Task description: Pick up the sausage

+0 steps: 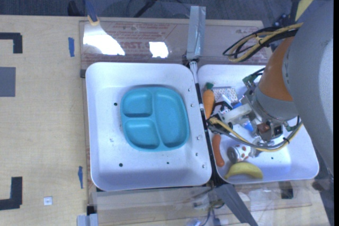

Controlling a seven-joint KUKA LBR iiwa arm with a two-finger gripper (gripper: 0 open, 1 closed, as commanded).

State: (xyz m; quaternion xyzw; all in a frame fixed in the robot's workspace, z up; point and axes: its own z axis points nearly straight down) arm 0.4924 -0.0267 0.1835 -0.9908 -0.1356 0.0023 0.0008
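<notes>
The sausage (217, 151), a thin red-brown stick, lies lengthwise near the left wall of the right bin (304, 159), toward its front. The arm's wrist, with cables around it, hangs over the middle of that bin. The gripper (253, 134) points down, to the right of the sausage and apart from it. Nothing shows in its grasp.
Beside the sausage lie a yellow banana (243, 170) at the bin's front and a small round toy (239, 153). A carrot (208, 100) lies farther back along the left wall, next to a patterned packet (226, 93). The left bin (100, 129) holds a blue divided plate (154, 117).
</notes>
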